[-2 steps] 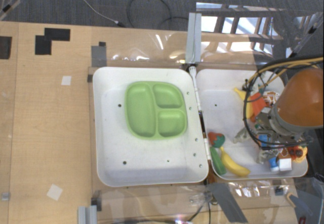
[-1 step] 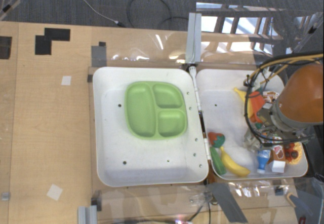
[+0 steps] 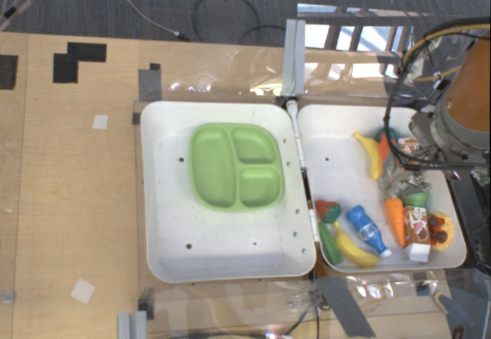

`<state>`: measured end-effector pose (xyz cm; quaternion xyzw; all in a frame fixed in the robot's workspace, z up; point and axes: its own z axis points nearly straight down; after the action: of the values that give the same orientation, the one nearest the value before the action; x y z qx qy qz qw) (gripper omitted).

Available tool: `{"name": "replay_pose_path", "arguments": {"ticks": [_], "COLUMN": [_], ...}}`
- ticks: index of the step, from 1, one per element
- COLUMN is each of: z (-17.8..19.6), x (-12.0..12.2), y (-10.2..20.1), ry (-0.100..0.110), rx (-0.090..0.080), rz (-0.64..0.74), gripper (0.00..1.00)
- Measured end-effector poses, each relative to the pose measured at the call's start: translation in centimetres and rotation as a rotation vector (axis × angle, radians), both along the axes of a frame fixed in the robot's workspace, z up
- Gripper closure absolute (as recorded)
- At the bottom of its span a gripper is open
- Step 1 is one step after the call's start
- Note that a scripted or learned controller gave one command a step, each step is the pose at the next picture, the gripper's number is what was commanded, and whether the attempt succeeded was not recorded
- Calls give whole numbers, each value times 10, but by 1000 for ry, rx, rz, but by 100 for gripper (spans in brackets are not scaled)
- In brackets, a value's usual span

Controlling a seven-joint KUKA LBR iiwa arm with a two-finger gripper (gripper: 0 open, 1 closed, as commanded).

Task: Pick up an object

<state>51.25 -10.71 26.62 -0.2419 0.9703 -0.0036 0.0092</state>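
The right bin (image 3: 337,130) holds several toy foods. A yellow banana (image 3: 370,153) lies near its middle right, and an orange carrot (image 3: 394,221) points toward the front. A blue bottle (image 3: 366,229) lies beside a second banana (image 3: 354,248) at the front. A red strawberry (image 3: 328,211) and a green vegetable (image 3: 329,241) sit by the left wall. A small juice carton (image 3: 416,225) and a white cube (image 3: 419,252) are at the front right. My gripper (image 3: 402,179) hangs low over the bin's right side, between the upper banana and the carrot, with a small green item (image 3: 416,197) just beside it.
The left bin (image 3: 169,238) carries a green divided plate (image 3: 235,166). A red-and-yellow fruit piece (image 3: 441,228) lies against the right bin's right wall. The arm's body and black cables (image 3: 406,61) crowd the right bin's back right corner. A metal divider (image 3: 303,176) separates the bins.
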Motion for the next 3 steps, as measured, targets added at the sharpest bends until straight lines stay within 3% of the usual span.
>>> {"name": "replay_pose_path", "arguments": {"ticks": [1,2,3], "z": [-3,-107,-176], "x": [-1,28,16], "y": [-1,-12,-34], "ry": [7,20,2], "rx": [2,6,-1], "rz": [-3,144,227], "gripper": [0,0,0]}}
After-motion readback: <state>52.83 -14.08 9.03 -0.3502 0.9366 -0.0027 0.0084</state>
